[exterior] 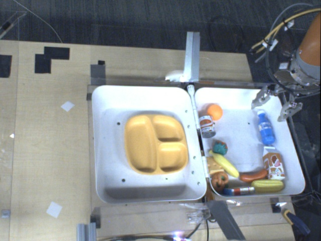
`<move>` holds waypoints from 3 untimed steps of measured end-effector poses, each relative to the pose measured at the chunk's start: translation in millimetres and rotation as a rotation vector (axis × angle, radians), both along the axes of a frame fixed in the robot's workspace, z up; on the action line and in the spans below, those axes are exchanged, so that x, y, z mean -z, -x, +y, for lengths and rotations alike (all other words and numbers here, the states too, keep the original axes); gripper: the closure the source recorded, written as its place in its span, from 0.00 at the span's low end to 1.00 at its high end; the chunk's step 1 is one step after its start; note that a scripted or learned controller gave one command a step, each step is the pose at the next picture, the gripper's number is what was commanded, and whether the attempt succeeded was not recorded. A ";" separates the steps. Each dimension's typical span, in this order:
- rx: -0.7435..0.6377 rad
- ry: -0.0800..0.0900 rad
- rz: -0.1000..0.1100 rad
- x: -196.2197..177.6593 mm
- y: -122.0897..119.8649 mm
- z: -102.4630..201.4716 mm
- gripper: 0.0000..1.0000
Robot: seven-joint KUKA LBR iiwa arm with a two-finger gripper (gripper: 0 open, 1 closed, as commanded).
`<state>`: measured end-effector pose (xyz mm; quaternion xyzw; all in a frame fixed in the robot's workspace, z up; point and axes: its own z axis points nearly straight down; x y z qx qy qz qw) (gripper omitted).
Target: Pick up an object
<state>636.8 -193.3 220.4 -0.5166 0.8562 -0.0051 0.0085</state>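
Camera view: the gripper (275,104) hangs over the right bin's (241,132) far right corner, fingers spread apart with nothing between them. Just below it a blue bottle (265,128) lies near the bin's right wall.

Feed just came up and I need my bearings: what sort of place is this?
Likely a robot picking test bench: two shallow white bins on a wooden benchtop, small toy foods such as a yellow plastic banana, and a grey two-finger gripper overhead.
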 end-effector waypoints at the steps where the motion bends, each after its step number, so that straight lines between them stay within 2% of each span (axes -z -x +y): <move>1: -0.152 0.002 0.014 19.5 54.8 18.5 0.00; 2: -0.436 0.005 0.016 69.2 149.4 -13.2 0.00; 3: -0.633 0.030 0.000 106.5 127.1 -2.8 0.00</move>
